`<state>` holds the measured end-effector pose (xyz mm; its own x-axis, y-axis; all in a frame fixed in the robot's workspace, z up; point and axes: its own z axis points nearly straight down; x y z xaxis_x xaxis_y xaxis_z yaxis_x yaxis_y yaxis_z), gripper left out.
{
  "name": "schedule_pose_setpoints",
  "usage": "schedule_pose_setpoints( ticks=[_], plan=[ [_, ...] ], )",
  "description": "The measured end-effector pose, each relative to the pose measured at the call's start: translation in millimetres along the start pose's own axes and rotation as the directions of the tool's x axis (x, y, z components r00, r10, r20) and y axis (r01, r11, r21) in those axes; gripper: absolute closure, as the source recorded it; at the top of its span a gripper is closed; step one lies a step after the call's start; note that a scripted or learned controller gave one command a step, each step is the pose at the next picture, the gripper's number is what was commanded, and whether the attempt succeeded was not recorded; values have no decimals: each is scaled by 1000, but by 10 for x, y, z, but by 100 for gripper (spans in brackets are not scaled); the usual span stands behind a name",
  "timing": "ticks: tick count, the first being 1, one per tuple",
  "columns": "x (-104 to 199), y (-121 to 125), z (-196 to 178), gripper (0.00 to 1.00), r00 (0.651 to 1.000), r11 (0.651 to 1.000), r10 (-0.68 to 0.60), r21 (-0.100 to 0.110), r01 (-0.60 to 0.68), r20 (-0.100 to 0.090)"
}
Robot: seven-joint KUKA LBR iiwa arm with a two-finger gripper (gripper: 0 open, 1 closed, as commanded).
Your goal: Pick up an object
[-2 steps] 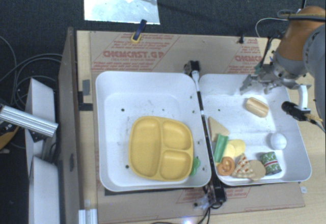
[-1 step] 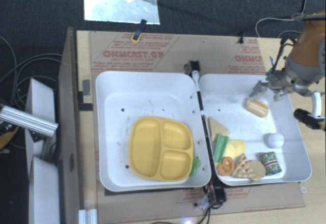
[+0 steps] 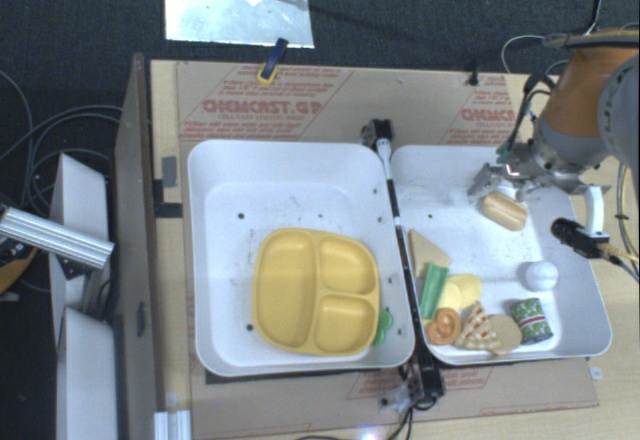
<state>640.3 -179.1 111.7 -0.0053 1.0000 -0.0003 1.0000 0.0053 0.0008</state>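
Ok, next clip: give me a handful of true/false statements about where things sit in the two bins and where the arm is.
1. The yellow divided plate lies in the left bin. True.
2. The gripper is over the left bin. False: it is over the far part of the right bin, just above the tan bread roll.
3. The white ball lies in the right bin, nearer the camera than the roll. True.
4. The green can stands on the yellow plate. False: it lies in the right bin's near right corner.
5. Most small items cluster along the right bin's near edge. True.
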Motion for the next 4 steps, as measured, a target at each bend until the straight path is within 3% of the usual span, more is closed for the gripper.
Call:
schedule_pose_setpoints(
  ticks=[1, 2, 3, 4],
  plan=[
    [-292, -125, 144, 0, 1000, 1000, 6, 0, -6, 1],
    [-254, -92, -731, 0, 1000, 1000, 1, -9, -1, 2],
    [-270, -9, -143, 0, 1000, 1000, 1, 1, -1, 0],
    [-181, -193, -226, 0, 1000, 1000, 4, 0, -4, 1]
  ],
)
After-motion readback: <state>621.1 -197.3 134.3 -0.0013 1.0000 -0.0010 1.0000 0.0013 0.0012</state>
